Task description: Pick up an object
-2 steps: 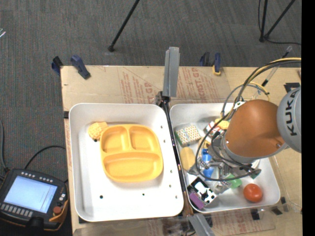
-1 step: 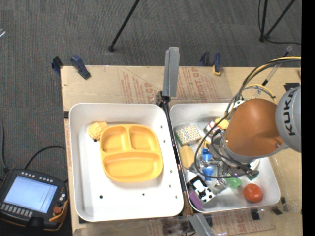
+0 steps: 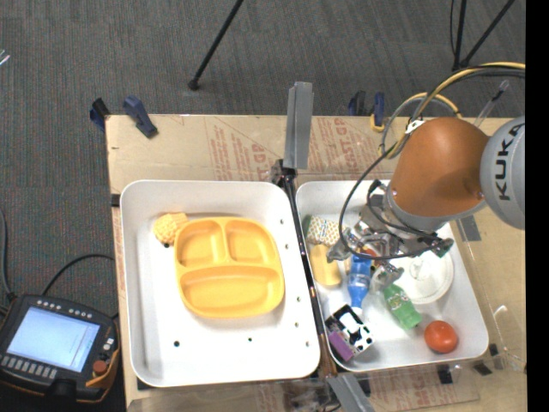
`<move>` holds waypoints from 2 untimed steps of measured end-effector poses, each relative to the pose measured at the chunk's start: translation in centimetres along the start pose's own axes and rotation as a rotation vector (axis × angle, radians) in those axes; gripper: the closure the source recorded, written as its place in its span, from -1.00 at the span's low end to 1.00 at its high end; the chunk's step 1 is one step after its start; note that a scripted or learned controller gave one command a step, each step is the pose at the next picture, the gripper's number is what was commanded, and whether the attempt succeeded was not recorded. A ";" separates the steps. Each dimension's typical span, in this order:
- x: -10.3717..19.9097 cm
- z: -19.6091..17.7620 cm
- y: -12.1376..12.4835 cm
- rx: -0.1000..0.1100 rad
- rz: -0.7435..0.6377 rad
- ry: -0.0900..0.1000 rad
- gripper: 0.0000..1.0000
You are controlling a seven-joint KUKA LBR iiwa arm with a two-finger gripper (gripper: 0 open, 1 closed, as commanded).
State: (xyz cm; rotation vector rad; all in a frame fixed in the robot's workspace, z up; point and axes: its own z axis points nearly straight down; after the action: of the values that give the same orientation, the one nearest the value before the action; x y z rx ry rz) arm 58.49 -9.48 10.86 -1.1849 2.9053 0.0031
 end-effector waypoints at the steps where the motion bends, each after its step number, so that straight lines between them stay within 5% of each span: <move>1: 2.3 2.2 1.6 -0.002 0.060 0.003 -1.00; 2: 2.0 1.1 1.7 -0.003 0.059 -0.001 1.00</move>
State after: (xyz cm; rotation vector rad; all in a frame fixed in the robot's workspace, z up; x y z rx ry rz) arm 55.85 -9.68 9.71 -1.0995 2.9390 0.0082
